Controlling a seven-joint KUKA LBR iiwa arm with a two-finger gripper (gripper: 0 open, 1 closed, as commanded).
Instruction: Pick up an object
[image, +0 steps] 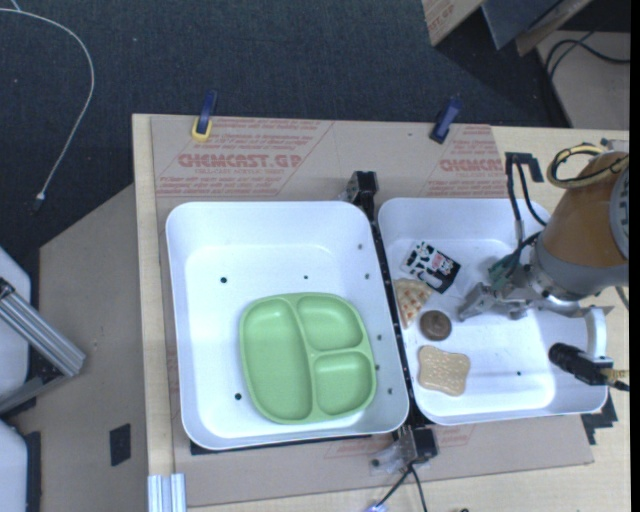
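Gripper (478, 300) sits low over the right bin (500, 390), around its middle. The grey arm (585, 235) with its orange band crosses the bin's right rim. Open or closed: cannot tell from this angle. Nothing is seen held.

Right bin contents, all in the left half:
- black-and-white packet (432, 264), upper left, tilted, apart from the left wall
- pale waffle-like piece (408, 299), against the left wall, just below the packet
- round brown disc (435, 324), just beside the waffle piece's lower right edge; contact unclear
- tan square biscuit (443, 370), below the disc, apart from it, near the bottom wall

The gripper is just right of the disc and below-right of the packet. Whether it touches either is unclear.

Open room: bare white floor runs from the biscuit to the right wall along the lower part of the bin. A narrower bare strip lies along the top wall above the packet.

Left bin (260, 250): green three-compartment plate (306, 356) in the lower middle, its right edge near the shared wall. Bare floor lies above it and to its left.

Bench: printed cardboard sheet (300, 155) under both bins. Two blue clamps (446, 118) grip its top edge. A black clip (362, 185) sits at the top of the seam between the bins.
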